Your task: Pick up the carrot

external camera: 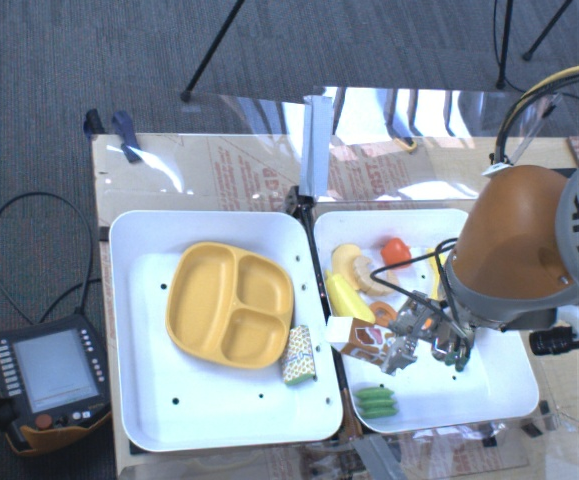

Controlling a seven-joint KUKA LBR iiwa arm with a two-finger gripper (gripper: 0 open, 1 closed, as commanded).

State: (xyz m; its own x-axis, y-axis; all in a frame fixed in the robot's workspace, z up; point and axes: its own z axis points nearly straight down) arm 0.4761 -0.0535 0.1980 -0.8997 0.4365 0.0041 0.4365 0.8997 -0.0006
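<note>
In the right bin (504, 393), a small orange piece that looks like the carrot (383, 315) lies between the yellow banana (349, 298) and the gripper, partly covered by the gripper's body. My gripper (421, 340) hangs low over the middle of that bin, just right of the carrot and of a brown carton (363, 339). The arm's orange band (517, 238) hides the bin's right side.
The right bin also holds a red-orange round piece (396, 251), a beige item (355, 265) and a green pea pod (376, 400) at the front. The left bin (139, 388) holds a yellow divided plate (231, 304) and a small patterned packet (298, 354). A control pendant (47, 376) lies far left.
</note>
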